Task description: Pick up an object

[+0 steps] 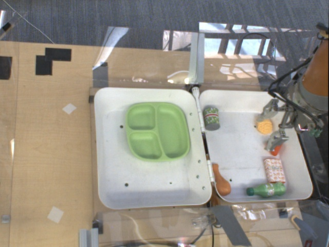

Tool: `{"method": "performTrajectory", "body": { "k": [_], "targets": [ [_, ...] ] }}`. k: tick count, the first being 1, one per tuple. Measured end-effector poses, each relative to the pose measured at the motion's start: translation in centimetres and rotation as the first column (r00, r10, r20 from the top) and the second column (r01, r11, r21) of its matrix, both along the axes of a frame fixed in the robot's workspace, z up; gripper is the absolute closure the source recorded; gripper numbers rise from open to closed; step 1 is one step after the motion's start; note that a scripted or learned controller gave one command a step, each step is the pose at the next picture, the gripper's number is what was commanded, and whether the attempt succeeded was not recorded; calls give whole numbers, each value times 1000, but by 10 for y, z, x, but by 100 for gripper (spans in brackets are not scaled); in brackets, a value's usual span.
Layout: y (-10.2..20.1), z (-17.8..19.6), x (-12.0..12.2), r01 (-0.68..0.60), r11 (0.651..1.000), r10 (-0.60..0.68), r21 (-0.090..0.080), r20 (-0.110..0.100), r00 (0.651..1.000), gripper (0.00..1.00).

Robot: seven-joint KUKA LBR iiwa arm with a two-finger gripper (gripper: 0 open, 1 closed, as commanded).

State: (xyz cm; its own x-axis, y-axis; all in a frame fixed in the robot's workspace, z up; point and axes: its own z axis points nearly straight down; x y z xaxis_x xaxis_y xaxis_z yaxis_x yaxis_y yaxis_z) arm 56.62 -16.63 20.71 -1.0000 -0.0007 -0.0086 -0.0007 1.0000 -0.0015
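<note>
The left bin (110,189) holds a green divided plate (157,131). The right bin (241,163) holds a can (211,117), a brown piece (221,181), a green bottle (266,190), a carton (274,170) and a yellow ball (264,127). The gripper (275,127) hangs spread wide beside the ball, holding nothing. A wooden bench (46,153) lies beneath.

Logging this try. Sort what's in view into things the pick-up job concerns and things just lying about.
Job: gripper; yellow ball; small red piece; can; carton; green bottle; orange piece; right bin.
Lying about: green divided plate; left bin.

Green tray (157,131), white bins (110,189)
</note>
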Motion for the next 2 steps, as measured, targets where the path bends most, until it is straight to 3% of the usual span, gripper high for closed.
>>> {"method": "performTrajectory", "body": {
  "k": [1, 2],
  "targets": [
    [-27, -111, 7, 467, 884, -467, 2, -7, 884, 0],
    [-26, -95, 12, 459, 889, -459, 5, 8, 889, 100]
  ]
}}
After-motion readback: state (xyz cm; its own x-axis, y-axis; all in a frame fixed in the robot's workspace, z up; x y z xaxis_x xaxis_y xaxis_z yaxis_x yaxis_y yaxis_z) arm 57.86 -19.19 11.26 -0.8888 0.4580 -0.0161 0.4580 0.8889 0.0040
